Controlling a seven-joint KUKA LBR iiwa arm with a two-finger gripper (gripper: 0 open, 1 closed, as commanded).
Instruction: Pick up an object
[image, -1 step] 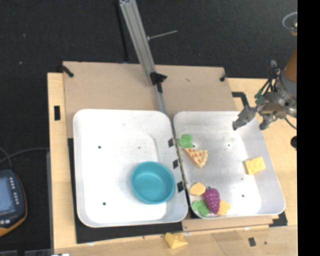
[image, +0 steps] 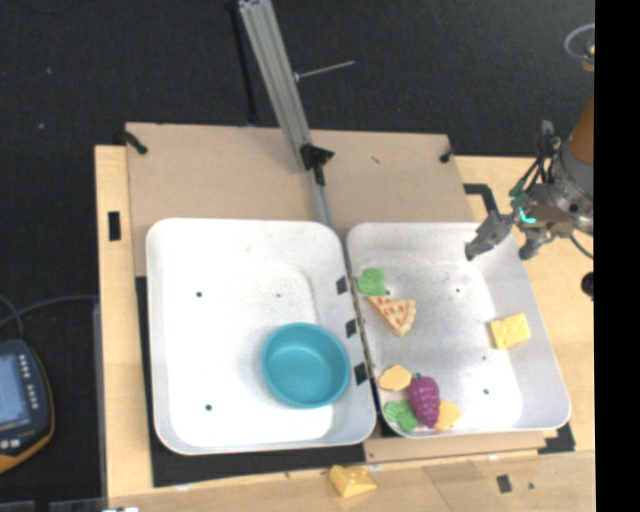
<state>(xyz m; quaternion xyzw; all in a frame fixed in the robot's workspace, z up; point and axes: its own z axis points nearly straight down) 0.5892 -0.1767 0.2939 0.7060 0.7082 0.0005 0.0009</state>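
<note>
My gripper (image: 499, 250) hovers over the far right corner of the right bin (image: 455, 250), open, with nothing between its fingers. Below it in that bin lie a yellow cheese block (image: 509, 330), a pizza slice (image: 393, 314) and a green piece (image: 372, 281) near the left wall. At the near left corner sit purple grapes (image: 425, 398), two small yellow pieces (image: 396, 378) and a green leaf-like piece (image: 400, 413). A blue bowl (image: 300, 364) stands in the left bin (image: 200, 270).
A yellow wedge (image: 352, 481) lies on the bench in front of the bins. A slanted metal pole (image: 283, 95) rises behind the bins' shared wall. A handheld device (image: 20, 400) rests at the far left.
</note>
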